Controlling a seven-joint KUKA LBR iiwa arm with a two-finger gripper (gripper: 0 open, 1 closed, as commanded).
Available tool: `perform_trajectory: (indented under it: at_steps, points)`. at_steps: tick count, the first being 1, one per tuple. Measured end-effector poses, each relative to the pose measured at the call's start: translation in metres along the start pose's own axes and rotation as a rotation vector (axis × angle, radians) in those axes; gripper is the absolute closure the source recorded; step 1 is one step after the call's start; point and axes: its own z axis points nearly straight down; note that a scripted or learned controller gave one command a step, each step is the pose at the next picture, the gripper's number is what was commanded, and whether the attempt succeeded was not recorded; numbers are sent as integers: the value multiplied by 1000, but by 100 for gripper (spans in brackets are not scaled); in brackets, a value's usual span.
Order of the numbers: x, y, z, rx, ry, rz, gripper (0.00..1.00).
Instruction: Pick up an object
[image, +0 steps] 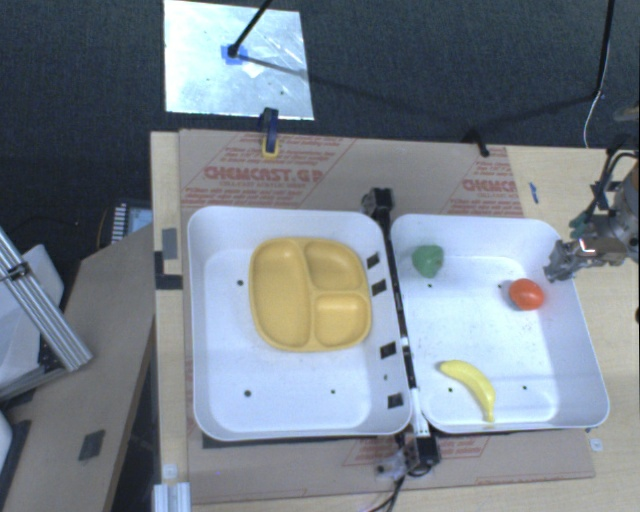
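The right bin (585, 395) holds three objects: a green lump (428, 260) near its back left corner, an orange-red ball (526, 294) toward the right side, and a yellow banana (470, 386) near the front. My gripper (564, 263) hangs over the right bin's back right rim, just right of and slightly above the ball, with nothing visibly held. Only the wrist end of the arm (612, 225) enters at the frame's right edge.
In the left bin (205, 330) lies a yellow divided plate (308, 293). A black clip strip (392, 300) runs between the two bins. Both bins rest on a cardboard sheet (300, 170) on the bench. A shiny metal sheet (238, 60) lies at the back.
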Motion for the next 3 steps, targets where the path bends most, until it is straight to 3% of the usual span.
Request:
perform_trajectory:
  at_steps: [3]
  points:
    - [148, 47, 9, 5, 4, -6, 100]
